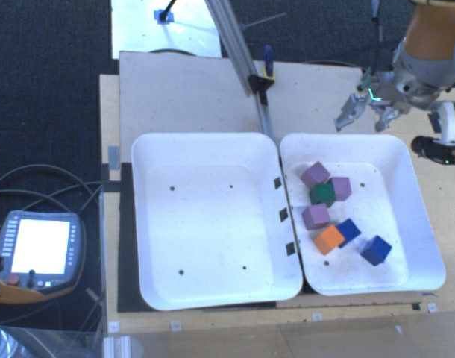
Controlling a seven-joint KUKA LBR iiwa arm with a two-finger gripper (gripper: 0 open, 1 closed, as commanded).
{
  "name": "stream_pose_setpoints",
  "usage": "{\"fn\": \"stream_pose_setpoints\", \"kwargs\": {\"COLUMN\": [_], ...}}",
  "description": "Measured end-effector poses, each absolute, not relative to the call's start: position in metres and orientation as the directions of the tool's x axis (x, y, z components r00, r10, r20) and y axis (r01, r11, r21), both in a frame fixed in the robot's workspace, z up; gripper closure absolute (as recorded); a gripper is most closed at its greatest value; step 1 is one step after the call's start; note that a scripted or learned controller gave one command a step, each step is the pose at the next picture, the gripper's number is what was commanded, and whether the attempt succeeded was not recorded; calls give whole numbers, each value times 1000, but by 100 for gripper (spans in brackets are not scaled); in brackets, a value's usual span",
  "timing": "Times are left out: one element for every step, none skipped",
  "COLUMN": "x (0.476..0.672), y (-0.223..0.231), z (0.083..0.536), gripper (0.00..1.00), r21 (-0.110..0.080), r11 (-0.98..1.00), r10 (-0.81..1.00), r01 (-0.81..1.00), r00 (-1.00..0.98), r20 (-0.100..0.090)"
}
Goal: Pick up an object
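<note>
While the end effector (365, 116) hangs over the far rim of the right bin (418, 181), its two fingers spread apart with nothing between them, the step in hand looks like choosing a block and coming down on it. All the candidates lie in that right bin: a purple cube (315, 175) nearest the rim under the end effector, a green cube (322, 194) touching it on the near side, a second purple cube (340, 188) against the green one, a third purple cube (315, 216) further toward the near edge, then an orange cube (329, 239) pressed against a blue cube (347, 230), and a second blue cube (376, 250) standing apart from the rest. My judgement is that the lone blue cube is the safest pick, since the fingers can straddle it without nudging a neighbour; the clustered ones risk a finger landing on an adjoining block. Descending straight, with the jaws squared to two opposite faces, should serve best. Beside the right bin sits the left bin (149, 200), both on a pale desk (190, 95) with dark carpet (48, 66) around it. Well to the left of the bins a teach pendant (37, 256) rests with its cable, and a slanted metal pole (235, 36) rises beyond the bins.
</note>
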State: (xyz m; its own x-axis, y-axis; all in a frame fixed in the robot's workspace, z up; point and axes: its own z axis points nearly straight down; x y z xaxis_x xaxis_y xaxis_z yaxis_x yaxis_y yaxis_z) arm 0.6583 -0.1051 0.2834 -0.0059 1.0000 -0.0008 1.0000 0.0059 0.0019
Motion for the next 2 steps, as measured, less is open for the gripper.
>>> {"fn": "stream_pose_setpoints", "kwargs": {"x": [648,656], "y": [-103,-98], "z": [231,175], "gripper": [0,0], "r21": [-3,-4], "r11": [3,5], "r10": [1000,1000], "r01": [1000,1000], "r00": [-3,-5], "r20": [0,0]}}
